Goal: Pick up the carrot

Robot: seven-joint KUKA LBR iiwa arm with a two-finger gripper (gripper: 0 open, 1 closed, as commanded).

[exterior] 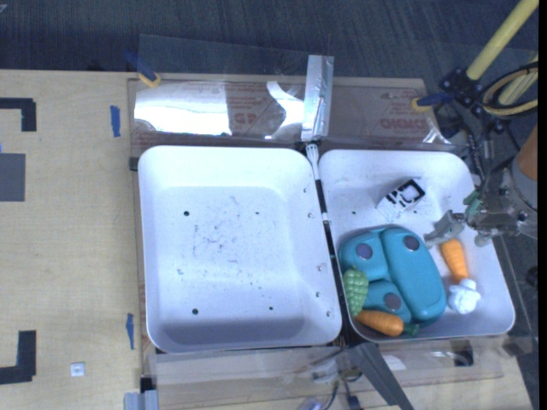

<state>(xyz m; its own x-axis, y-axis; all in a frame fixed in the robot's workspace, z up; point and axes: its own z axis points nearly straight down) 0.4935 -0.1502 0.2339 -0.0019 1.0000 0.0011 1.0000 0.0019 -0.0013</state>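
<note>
Currently two carrot-like toys sit in the right bin (491, 314): one carrot (455, 260) upright-ish near the right wall, just below the tool (466, 220); another orange piece (380, 321) wedged under the teal toy (402, 273). Tool hovers beside the freer one, likely the easier target. Can't tell the tool's state. Left bin (154, 229) is well apart.
</note>
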